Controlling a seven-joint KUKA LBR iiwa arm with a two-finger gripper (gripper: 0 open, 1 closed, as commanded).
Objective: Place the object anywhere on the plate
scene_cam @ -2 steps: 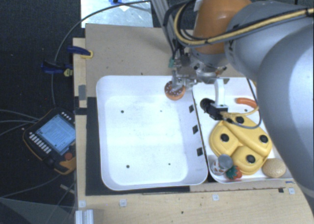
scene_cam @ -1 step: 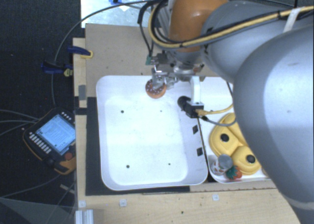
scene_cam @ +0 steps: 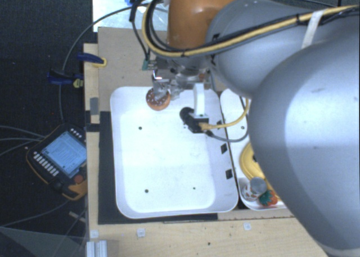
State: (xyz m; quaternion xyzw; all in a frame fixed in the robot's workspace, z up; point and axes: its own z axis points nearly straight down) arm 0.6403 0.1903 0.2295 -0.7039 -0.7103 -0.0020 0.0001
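A small round brown object with a speckled top is at the far left corner of the left white bin. My gripper comes down from the wrist right onto it. Its metal fingertips grip the object's upper edge, so the gripper is shut on it. A yellow plate lies in the right bin; only its curved left rim shows beside my arm, which hides the rest. The gripper is well to the left of the plate and farther back.
A white bracket and a black fitting with a cable hang from my wrist over the left bin. A grey item and a red-and-green item sit in the right bin's near corner. A teach pendant lies left of the bench.
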